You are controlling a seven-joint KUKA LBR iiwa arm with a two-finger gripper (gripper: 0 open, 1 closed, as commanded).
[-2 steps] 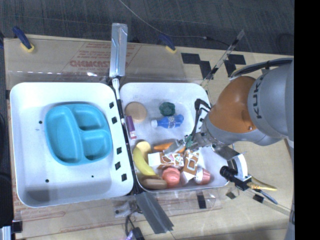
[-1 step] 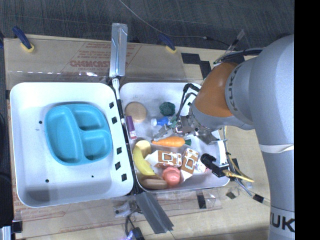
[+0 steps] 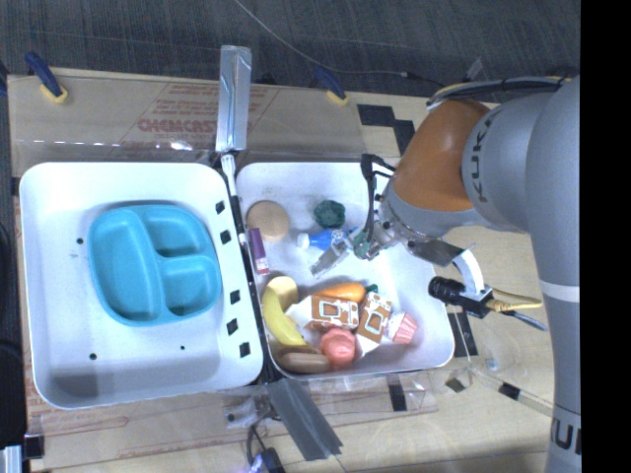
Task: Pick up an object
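Observation:
My gripper (image 3: 335, 252) hangs low over the middle of the right bin (image 3: 296, 180), reaching in from the right. Just beside its tip lies a small blue and white object (image 3: 320, 236); I cannot make out whether they touch. Around it are a tan ball (image 3: 268, 219), a dark green lump (image 3: 329, 211) and a purple stick (image 3: 257, 251) along the left wall. Toward the front lie a banana (image 3: 281, 313), an orange carrot-like piece (image 3: 338, 291), a patterned box (image 3: 347, 314), a pink round toy (image 3: 338, 346) and a pink cupcake shape (image 3: 404, 328).
The left bin (image 3: 49, 264) holds a blue divided tray (image 3: 158, 261). A divider wall (image 3: 240, 264) separates the two bins. The arm's orange band (image 3: 444, 161) sits above the right bin's far right corner. A brown piece (image 3: 301, 362) lies at the front wall.

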